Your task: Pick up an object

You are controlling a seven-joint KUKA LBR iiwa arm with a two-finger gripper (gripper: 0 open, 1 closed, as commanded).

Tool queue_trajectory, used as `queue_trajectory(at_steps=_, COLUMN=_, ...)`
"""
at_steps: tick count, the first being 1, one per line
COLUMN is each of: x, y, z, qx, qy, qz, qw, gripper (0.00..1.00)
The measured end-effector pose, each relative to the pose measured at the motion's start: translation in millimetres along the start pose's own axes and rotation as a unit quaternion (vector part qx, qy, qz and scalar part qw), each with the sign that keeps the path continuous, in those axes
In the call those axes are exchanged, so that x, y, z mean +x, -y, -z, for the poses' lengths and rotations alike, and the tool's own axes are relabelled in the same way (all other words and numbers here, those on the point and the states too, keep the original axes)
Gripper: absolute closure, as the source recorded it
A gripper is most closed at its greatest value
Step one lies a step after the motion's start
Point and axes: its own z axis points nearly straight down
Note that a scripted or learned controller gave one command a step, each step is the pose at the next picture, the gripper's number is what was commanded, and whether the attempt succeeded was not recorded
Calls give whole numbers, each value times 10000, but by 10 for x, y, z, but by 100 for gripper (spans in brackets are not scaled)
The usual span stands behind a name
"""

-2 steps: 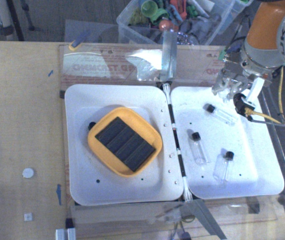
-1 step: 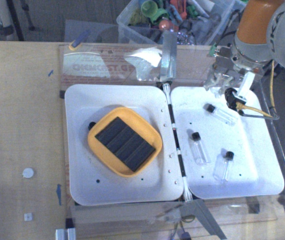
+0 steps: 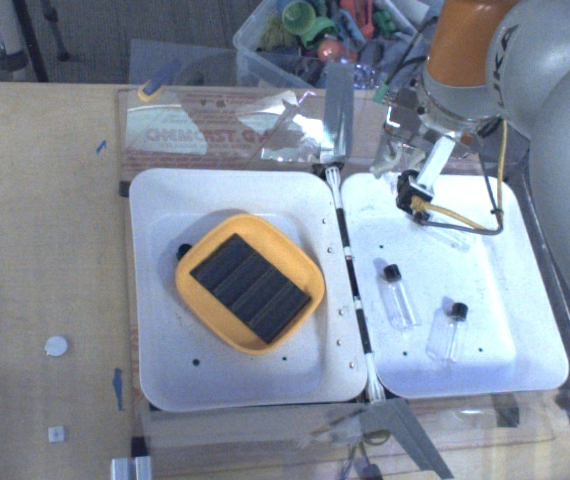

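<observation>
- Camera view: a small clear black-capped vial (image 3: 397,296) is judged light and slippery, and is best taken across its body.
- The gripper (image 3: 397,158) is seen at its twelve o'clock; the state of the jaws cannot be told.

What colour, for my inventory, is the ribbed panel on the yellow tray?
Black; the ribbed panel on the yellow tray, best in the camera view.

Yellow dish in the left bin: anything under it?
A small black thing peeks out at the upper-left edge of the yellow dish. Whether it runs underneath cannot be seen; the dish covers the floor of the left bin there.
</observation>
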Motion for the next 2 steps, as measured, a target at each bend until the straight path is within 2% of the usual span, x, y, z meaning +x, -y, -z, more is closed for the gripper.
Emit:
queue_trajectory(at_steps=1, x=16, y=-2, z=102, qx=-15, qy=5, qz=21, qw=10000, gripper=100)
queue_trajectory(at_steps=2, x=-504, y=-196, z=-196, qx=32, qy=8, qz=-1640, qw=9864, gripper=100)
